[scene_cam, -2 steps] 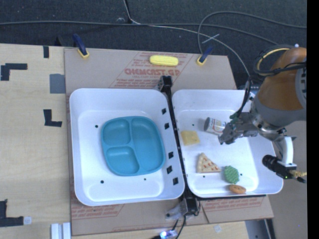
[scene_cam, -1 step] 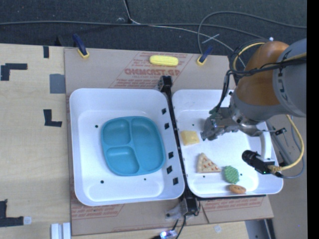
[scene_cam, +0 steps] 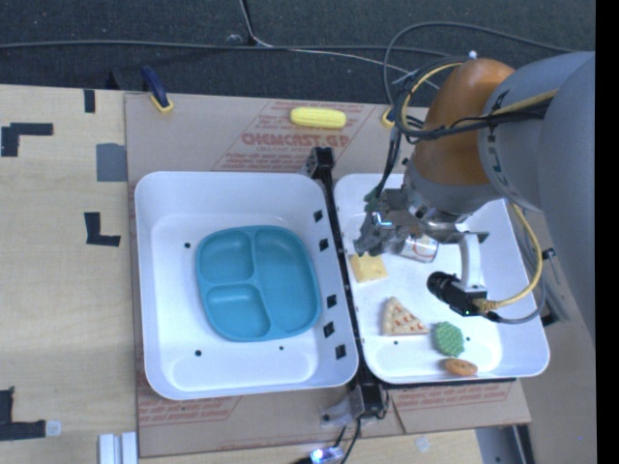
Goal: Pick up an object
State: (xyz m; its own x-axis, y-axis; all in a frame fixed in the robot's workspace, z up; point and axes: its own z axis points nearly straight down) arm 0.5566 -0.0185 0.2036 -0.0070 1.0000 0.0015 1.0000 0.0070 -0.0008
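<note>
two white bins (scene_cam: 155, 259) on cardboard sheet (scene_cam: 251, 133) (wooden bench (scene_cam: 48, 259))

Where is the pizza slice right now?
The pizza slice lies in the right bin, near its front, just below the yellow cheese square and left of the green round piece.

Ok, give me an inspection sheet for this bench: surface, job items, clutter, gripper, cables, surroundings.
Surface: cardboard sheet bearing the left bin and right bin.
Job's things: in the right bin, cheese block, pizza slice, green piece, orange piece.
Clutter: blue divided plate in the left bin; yellow object on the cardboard.
Gripper: gripper low above the cheese block; grasp unclear.
Cables: black cable across the dark floor; loops at the wrist.
Surroundings: wooden table at left.
</note>
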